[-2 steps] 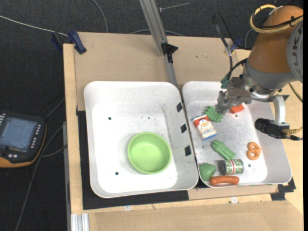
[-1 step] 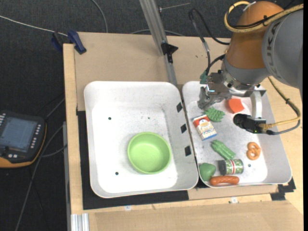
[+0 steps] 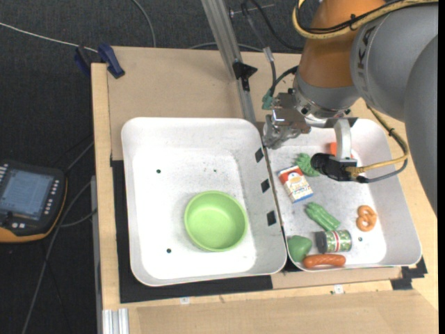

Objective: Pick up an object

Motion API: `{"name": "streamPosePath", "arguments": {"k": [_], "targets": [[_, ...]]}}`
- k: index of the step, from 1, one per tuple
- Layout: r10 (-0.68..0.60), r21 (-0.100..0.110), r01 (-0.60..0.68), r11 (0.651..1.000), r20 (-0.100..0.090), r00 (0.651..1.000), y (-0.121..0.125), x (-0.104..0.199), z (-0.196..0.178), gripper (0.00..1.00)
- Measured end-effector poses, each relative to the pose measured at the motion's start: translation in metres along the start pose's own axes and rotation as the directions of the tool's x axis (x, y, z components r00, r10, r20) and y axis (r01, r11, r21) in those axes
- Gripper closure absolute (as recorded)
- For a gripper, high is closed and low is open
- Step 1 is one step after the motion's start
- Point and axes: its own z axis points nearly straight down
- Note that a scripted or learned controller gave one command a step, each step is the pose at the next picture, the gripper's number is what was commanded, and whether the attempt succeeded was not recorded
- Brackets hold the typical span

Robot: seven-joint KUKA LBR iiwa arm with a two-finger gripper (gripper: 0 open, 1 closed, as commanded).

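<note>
Gripper (image 3: 278,132): I see it low over the right bin's (image 3: 396,186) far left corner; I cannot tell its state.
Objects: I count a carton (image 3: 295,184), pickle (image 3: 321,216), can (image 3: 334,241), sausage (image 3: 324,260), pretzel (image 3: 366,218).
Left bin (image 3: 146,186): green bowl (image 3: 215,220).
</note>
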Motion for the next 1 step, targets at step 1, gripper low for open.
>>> {"name": "streamPosePath", "arguments": {"k": [1], "targets": [[0.000,0.001,0.000,1.000,0.000,1.000,0.0272,0.0544,0.0028,1.00]]}}
